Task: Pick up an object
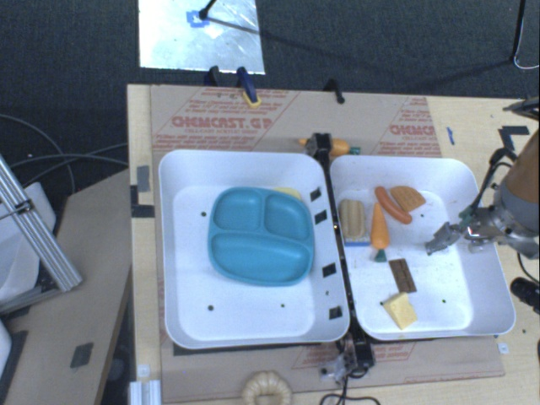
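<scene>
The gripper (440, 241) hangs over the right bin (481, 302), near its right wall, and whether its fingers are open or closed cannot be told; nothing shows between them. To its left lie a carrot (380, 228), a sausage (393, 205), a brown bar (402, 275) and a cheese wedge (401, 310). A blue plate (260, 234) fills the left bin (190, 310).

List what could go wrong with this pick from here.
1. The carrot, sausage and bread lie close together, so a grab there may knock a neighbour.
2. The chocolate bar and cheese wedge lie flat and may slip out.
3. The gripper sits near the right bin's wall and could clip it.
</scene>
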{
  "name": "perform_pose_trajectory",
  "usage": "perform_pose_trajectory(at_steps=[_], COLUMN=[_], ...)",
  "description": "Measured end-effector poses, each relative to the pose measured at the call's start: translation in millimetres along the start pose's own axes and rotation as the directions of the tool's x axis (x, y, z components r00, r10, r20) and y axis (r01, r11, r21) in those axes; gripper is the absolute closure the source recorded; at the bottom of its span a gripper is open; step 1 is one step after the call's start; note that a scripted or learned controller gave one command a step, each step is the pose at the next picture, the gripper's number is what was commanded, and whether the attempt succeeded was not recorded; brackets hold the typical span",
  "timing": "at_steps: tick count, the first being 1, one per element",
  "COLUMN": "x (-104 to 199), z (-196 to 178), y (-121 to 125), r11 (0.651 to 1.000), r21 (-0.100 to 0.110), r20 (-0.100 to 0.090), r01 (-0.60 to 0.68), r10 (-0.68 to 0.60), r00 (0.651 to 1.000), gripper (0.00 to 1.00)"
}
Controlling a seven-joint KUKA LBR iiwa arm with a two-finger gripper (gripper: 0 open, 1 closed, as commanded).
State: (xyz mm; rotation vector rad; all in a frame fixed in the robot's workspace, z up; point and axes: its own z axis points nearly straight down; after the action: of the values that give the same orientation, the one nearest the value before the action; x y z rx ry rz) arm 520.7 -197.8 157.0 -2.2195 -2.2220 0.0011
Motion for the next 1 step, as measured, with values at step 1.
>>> perform_pose_trajectory(at_steps=[1], x=[6.4], z=[50.9], y=[-8.6], r11=[1.000], r21=[0.002], r20=[-0.001], r01=[0.000], r10=[0.000], r00=[1.000], gripper=[0.00])
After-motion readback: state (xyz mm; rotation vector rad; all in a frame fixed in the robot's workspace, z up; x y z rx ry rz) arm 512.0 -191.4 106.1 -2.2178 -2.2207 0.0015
